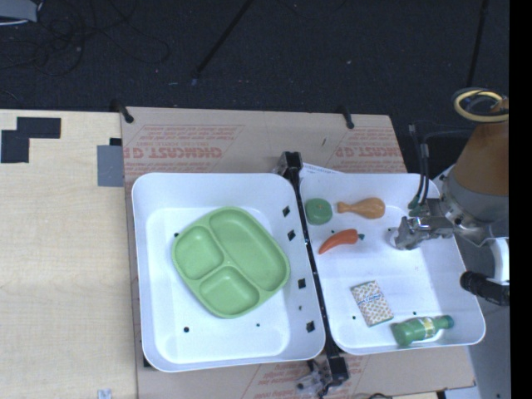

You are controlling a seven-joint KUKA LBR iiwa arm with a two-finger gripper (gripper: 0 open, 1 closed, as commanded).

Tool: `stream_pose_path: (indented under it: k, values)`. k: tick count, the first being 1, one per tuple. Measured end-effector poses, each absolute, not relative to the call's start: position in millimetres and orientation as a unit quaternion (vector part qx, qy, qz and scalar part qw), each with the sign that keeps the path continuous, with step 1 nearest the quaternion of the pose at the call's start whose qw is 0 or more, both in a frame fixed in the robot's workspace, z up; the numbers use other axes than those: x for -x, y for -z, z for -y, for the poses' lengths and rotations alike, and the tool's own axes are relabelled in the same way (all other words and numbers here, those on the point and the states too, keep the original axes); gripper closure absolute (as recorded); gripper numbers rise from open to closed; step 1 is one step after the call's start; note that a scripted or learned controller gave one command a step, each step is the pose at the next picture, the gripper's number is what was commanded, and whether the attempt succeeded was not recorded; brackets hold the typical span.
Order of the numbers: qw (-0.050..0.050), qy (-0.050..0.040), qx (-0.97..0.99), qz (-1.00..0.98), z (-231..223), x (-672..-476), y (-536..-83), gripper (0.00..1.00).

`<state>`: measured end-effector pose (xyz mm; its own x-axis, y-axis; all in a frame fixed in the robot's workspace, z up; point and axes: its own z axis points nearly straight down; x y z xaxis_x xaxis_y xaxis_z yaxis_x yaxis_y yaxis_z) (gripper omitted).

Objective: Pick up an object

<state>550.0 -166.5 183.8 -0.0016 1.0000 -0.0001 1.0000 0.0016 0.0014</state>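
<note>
Now you see the gripper (405, 236) at three o'clock in the right bin (453, 283), finger state indiscernible; chicken drumstick (362, 209) and red pepper (338, 241) lie toward its nine o'clock, green bottle (421, 329) at six

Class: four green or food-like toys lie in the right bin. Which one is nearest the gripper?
The chicken drumstick. It lies at the bin's far side, just left of the gripper. The chili pepper, the round green piece and the green bottle lie farther off.
</note>
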Motion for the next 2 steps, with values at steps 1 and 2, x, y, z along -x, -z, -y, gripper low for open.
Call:
stream_pose_path:
  k: [1, 2]
  values:
    - [0.001, -0.0008, -0.706, -0.708, 167, -551.0, -234, 1.0]
    - [-0.002, 0.0001, -0.705, -0.709, 104, -556.0, -230, 1.0]
